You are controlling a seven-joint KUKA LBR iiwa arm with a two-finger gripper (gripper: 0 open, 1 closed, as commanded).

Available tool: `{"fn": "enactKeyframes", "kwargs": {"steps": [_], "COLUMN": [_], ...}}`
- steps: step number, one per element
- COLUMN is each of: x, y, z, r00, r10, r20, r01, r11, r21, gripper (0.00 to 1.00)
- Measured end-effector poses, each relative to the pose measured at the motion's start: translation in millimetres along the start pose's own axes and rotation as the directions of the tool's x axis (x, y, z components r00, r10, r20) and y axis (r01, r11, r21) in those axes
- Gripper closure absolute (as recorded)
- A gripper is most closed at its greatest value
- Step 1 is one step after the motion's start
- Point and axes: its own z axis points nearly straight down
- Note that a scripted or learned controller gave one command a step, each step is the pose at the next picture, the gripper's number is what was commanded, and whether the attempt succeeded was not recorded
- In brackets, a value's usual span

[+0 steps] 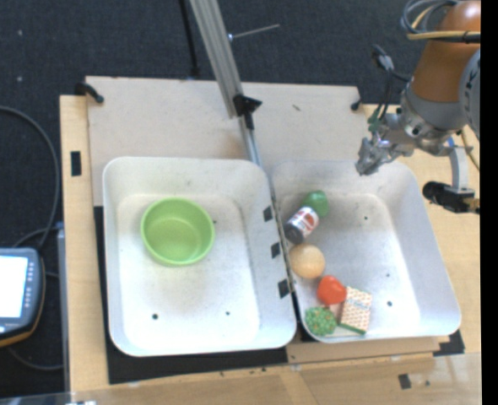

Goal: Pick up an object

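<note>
Diagonally: small can (302,223), cap toward upper-right.

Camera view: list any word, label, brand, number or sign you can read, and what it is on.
No text can be read.
Can: label too blurred.
Patterned packet: print too small.
Screen at the left edge: glowing white, nothing legible.
</note>
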Motion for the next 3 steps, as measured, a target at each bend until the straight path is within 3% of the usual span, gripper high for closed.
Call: {"fn": "enactKeyframes", "kwargs": {"steps": [1, 3], "x": [-1, 112], "y": [1, -26], "z": [-9, -23], "r00": [1.000, 1.000], "r10": [-0.001, -0.006], "r20": [-0.001, -0.003], "r01": [0.001, 0.006], "r11": [1.000, 1.000], "r21": [0.004, 0.006], "gripper": [1.00, 1.00]}}
